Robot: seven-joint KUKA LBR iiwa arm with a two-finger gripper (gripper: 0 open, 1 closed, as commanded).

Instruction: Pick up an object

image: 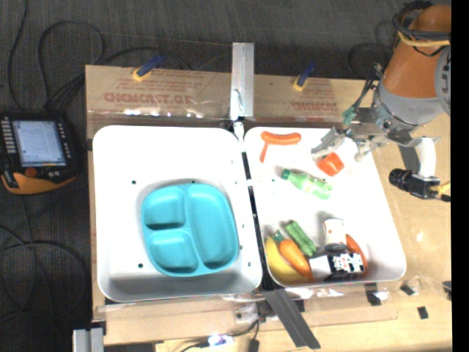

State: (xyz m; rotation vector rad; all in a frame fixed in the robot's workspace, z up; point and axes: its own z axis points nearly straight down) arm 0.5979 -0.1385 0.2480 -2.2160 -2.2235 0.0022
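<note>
My gripper (339,152) hangs over the far part of the right bin (388,218), its two grey fingers spread open. A small orange-red piece (331,164) lies just below and between the fingertips; I cannot tell whether they touch it. A curved orange sausage (281,138) lies to the left near the bin's far wall. A green bottle (306,182) rests on its side nearer the middle.
The near corner of the right bin holds a banana (281,268), a carrot (292,253), a green vegetable (300,236), a small white bottle (334,230) and a black-and-white box (343,263). A blue divided plate (190,227) sits in the left bin (117,160). A tablet (37,145) lies far left.
</note>
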